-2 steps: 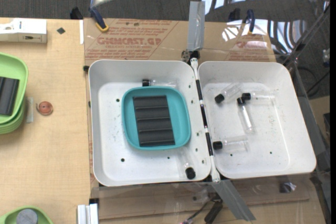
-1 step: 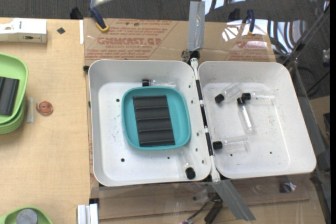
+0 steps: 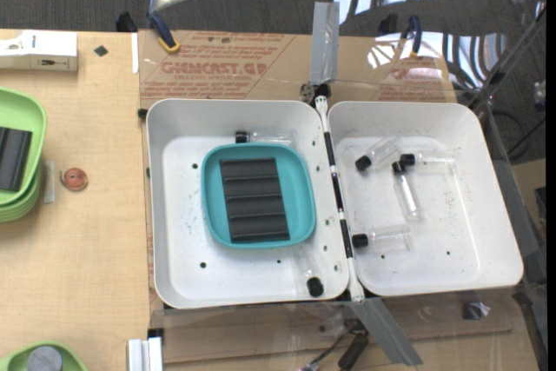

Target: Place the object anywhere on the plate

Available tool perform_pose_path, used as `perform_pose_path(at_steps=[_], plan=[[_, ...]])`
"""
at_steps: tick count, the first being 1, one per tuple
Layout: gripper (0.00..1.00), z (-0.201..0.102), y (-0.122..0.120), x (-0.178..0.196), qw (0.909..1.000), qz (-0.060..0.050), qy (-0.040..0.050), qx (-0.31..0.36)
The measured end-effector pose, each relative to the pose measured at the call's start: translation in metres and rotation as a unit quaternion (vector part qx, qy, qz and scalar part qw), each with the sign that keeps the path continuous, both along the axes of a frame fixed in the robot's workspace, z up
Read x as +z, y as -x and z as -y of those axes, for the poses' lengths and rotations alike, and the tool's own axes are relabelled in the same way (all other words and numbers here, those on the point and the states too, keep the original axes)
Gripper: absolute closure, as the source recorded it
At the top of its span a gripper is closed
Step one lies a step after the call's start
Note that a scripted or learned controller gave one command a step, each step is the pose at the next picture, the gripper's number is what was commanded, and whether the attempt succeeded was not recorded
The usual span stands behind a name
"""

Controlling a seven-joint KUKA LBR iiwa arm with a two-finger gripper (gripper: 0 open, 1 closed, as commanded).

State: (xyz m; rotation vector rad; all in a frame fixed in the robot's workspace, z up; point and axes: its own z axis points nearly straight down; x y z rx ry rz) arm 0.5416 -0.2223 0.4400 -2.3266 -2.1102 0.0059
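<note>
A teal square plate (image 3: 301, 191) lies in the middle of the left bin (image 3: 174, 213), with a black ridged block (image 3: 254, 199) resting on it. In the right bin (image 3: 486, 213) lie three clear tubes with black caps: one at the back left (image 3: 377, 155), one in the middle (image 3: 405, 184), and one near the front left (image 3: 380, 238). Another clear tube (image 3: 258, 137) lies in the left bin just behind the plate. A small black cap (image 3: 314, 286) sits in that bin's front right corner.
On the wooden bench to the left are a green dish (image 3: 24, 122) holding a dark block, a small brown disc (image 3: 75, 179) and a white box (image 3: 39, 51). Cardboard (image 3: 226, 65) and clear panels stand behind the bins.
</note>
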Motion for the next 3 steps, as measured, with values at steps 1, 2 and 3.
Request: perform_pose_path(at_steps=[1,2,3], plan=[[0.0,0.0,0.0,0.0,1.0,0.0,0.0,0.0],[0.0,-0.005,-0.022,0.0,0.9978,0.0,0.0002,-0.066],[0.0,-0.005,-0.022,0.0,0.9978,0.0,0.0001,-0.066]])
